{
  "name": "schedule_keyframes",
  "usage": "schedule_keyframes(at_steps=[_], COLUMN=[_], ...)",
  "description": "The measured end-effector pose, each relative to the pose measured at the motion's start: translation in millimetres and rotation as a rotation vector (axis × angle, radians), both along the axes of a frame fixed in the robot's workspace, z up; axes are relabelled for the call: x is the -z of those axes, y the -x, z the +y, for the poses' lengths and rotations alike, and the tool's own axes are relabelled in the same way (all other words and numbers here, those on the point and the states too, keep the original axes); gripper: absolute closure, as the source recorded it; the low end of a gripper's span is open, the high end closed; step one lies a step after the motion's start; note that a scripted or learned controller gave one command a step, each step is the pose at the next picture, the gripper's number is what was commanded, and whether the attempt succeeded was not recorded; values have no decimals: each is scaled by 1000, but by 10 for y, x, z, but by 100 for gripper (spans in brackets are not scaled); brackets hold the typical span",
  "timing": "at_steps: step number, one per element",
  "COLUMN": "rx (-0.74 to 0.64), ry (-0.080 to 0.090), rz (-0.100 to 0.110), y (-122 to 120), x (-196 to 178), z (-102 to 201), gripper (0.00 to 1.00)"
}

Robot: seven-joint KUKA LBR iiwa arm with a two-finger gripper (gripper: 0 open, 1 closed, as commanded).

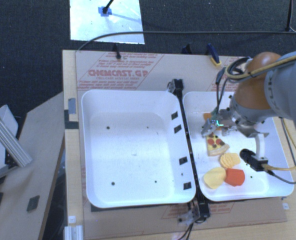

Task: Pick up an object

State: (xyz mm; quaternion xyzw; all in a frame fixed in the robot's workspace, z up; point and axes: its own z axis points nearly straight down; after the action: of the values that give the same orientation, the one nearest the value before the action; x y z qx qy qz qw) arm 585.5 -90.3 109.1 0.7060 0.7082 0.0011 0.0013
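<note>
Four toy foods lie just below the gripper (211, 128), the pizza slice (216, 145) nearest; nothing lifted yet, grip unreadable.

Two bins sit side by side on the counter (72, 134). In the right bin (198, 104), the pizza slice (216, 145) lies behind the ridged chip (230, 160); nearest the front rim, the flat piece (214, 177) lies left of the block (234, 177).

Even overhead light, fairly bright. White bins (132, 149) near blown out, soft shadows along their inner walls. Glare on the foil sheet (105, 14) at top. Overall soft focus, gripper (213, 126) area possibly motion-blurred; dark surround underexposed.
</note>
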Motion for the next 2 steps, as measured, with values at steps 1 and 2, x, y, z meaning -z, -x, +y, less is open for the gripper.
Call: schedule_keyframes(at_steps=[1,2], rx=[3,2], ry=[1,0], rz=[0,-2], y=[-298,-300], x=[253,130], z=[-292,-278], gripper=[0,100])
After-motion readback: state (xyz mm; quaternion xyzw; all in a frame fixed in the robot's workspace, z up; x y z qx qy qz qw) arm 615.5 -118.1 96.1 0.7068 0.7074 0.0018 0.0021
